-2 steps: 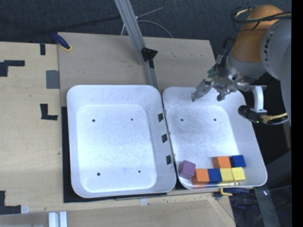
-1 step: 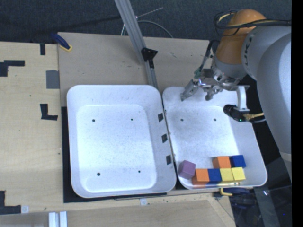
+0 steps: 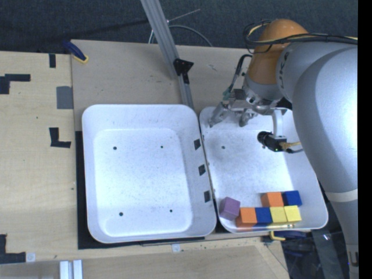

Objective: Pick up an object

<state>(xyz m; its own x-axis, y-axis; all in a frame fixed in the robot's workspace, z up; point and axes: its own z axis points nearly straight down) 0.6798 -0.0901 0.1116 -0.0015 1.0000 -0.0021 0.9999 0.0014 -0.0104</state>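
Nearest the camera, the grey arm (image 3: pixel 331 115) was seen filling the right side, with its orange band (image 3: pixel 270 54) above the wrist. At its end the claw (image 3: pixel 232 116) was held over the far edge of the right bin (image 3: pixel 250 161), its two fingers spread apart with nothing between them. The blocks were found well apart from it, at the near end of the same bin: a purple block (image 3: pixel 231 207) by the inner wall, then an orange block (image 3: pixel 248 215), a blue block (image 3: pixel 263 214) and yellow blocks (image 3: pixel 285 214) in a row, with another orange block (image 3: pixel 271 199) and another blue block (image 3: pixel 292 198) just behind. The left bin (image 3: pixel 139 173) was set beside it on the tabletop (image 3: pixel 35 167).
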